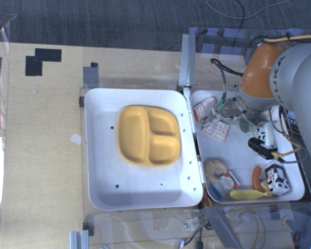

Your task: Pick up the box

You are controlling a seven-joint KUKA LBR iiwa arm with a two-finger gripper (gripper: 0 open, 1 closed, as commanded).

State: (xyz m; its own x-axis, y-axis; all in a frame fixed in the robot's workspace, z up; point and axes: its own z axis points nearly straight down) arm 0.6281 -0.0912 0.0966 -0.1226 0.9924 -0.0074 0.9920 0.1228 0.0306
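Nearly over the box, grip unconfirmed

Box [203, 108]: a small red-and-white carton, tilted, in the right bin [238, 157], in the corner by the wall it shares with the left bin [103, 180]. Nothing rests on it, so its upper face looks free to take.

Just below the box lies a second patterned packet [216, 130], flatter and crumpled. I judge the carton to be my target, though the two look alike from above.

Just right of the box hangs my pincer [232, 109], low over the bin floor among cable and wrist hardware. I cannot tell whether it is apart or together, and I see nothing in it. I judge this to be the approach, not a lift.

Further below the box: a round tan object [215, 167] and a banana [247, 194], loose clutter well apart from it.

Left of the box, beyond the wall, a yellow divided tray [147, 135] sits mid-bin, out of my way.

Risk: the wall beside the box leaves little room on that side.
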